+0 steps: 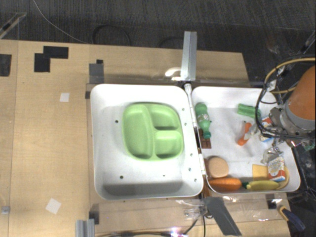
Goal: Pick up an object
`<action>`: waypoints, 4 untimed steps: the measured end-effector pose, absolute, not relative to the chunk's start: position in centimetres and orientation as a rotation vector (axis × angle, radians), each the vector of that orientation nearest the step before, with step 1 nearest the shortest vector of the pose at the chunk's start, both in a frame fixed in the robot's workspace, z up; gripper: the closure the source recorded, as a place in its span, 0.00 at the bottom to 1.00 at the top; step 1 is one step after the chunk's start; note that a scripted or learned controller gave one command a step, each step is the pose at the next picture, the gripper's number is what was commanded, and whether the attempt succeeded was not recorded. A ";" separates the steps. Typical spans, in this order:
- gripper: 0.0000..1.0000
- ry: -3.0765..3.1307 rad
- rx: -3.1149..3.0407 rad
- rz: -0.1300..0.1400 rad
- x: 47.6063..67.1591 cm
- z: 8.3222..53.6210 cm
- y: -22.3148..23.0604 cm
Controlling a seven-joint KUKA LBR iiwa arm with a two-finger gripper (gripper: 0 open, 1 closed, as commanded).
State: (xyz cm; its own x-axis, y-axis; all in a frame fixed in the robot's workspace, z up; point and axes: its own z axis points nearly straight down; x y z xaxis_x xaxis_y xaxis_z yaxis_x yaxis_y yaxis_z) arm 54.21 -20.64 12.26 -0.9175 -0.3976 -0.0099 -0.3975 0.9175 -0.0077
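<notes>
Camera view: I hang my gripper [270, 152] over the right bin [222, 100], just beside the yellow wedge [260, 171]; jaw state, cannot tell.

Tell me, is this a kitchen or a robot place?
Probably a robot test lab: a robot arm reaches over two white bins on a wooden bench, with toy food like a carrot.

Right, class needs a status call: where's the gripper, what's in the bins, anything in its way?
Gripper low over right bin, near its right wall; fingers unclear. Nothing seen held. Bottle, carrot, banana lying loose. Green tray in left bin.
</notes>
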 end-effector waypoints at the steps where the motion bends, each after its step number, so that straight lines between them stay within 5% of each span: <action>1: 0.00 3.096 -0.421 -0.006 53.9 9.1 -13.2; 2: 0.00 3.114 -0.255 -0.009 54.9 9.1 -10.5; 3: 0.00 3.116 -0.269 -0.010 56.9 15.0 -18.4; 4: 0.00 3.098 -0.391 -0.009 50.5 9.1 -16.5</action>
